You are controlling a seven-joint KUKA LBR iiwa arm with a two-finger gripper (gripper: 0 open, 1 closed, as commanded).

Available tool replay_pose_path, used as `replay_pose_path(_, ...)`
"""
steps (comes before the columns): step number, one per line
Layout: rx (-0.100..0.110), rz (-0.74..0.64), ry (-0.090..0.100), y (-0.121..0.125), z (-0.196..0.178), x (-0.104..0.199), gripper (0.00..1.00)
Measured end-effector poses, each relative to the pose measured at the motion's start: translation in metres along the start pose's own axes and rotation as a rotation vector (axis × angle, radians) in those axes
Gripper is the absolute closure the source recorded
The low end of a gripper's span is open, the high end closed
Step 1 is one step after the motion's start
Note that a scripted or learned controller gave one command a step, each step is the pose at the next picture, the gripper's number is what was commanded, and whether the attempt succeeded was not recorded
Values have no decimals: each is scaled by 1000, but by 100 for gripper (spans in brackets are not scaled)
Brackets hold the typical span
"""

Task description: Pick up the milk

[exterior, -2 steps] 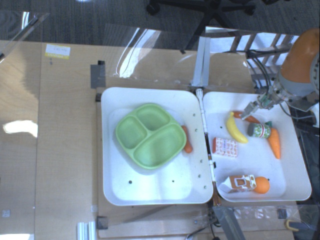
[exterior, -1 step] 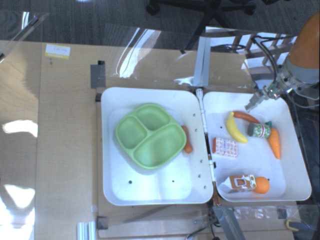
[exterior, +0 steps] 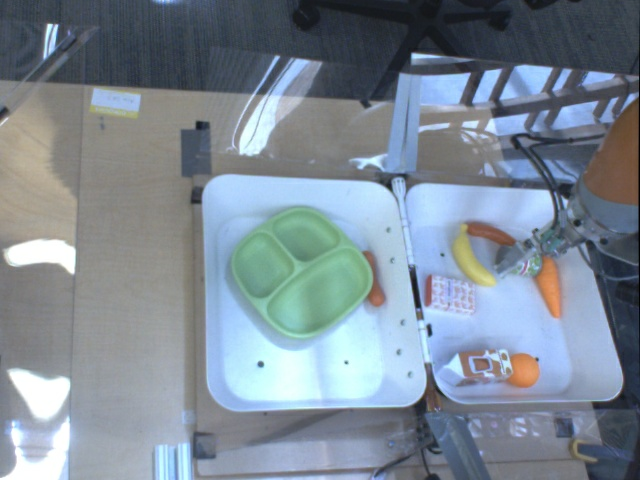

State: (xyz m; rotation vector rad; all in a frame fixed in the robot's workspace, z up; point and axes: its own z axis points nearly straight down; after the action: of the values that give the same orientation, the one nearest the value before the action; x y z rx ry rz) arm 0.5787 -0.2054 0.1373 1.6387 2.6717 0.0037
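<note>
Task not started as far as I can judge: the small white milk carton with orange-brown print lies on its side at the near edge of the right white bin, touching a round orange fruit on its right, nothing gripping it. Further in, a flat red-and-white patterned packet sits near that bin's left wall, then a yellow plastic banana, an orange carrot toward the right wall, and a red-orange sausage-shaped piece beyond the banana. The end effector is low between banana and carrot, well apart from the milk; can't tell if it's open or closed, and nothing visibly held. Left white bin: one green three-compartment plastic plate, one small red-orange piece touching its right rim. Count: two bins, one milk, one of each other item. Left to do: move to the near edge, grasp, lift.
</note>
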Motion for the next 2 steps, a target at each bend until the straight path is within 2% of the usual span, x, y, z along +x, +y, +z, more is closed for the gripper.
replay_pose_path(1, -2, -27, -1, 32, -26, -16, 0)
replay_pose_path(2, -3, -66, -2, 48, 50, -23, 0)
